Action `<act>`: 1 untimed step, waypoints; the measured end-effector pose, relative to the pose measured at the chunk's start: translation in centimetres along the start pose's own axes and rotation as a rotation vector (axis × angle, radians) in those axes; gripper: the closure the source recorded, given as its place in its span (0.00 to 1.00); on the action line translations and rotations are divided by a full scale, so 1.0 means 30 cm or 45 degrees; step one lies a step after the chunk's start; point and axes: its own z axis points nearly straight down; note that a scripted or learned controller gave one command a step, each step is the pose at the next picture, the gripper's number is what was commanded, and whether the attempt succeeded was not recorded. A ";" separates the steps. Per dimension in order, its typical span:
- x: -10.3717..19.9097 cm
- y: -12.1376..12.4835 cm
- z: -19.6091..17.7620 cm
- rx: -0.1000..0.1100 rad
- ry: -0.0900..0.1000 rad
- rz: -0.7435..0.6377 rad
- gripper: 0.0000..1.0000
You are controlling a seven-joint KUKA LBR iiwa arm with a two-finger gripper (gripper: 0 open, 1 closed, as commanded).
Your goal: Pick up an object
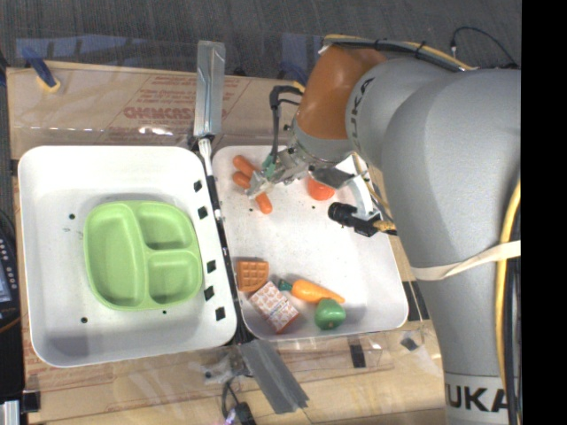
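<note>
My gripper point(266, 177) is low in the far left part of the right bin point(381, 273). It hangs among small orange carrot-like pieces: one point(244, 164) at its far left, one point(239, 181) just left of it, and one point(263, 204) just in front of it. A red-orange piece point(320, 189) lies to its right, partly under the wrist. I cannot see anything held in the gripper.
Near the front of the right bin lie a waffle point(252, 274), a pink-and-white cube point(275, 308), a carrot point(315, 291) and a green pepper point(330, 315). The left bin point(44, 237) holds a green divided plate point(142, 255). The arm covers the right bin's far right side.
</note>
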 end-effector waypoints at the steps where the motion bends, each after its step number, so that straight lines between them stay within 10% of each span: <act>1: 0.203 0.081 -0.379 -0.007 -0.001 0.126 1.00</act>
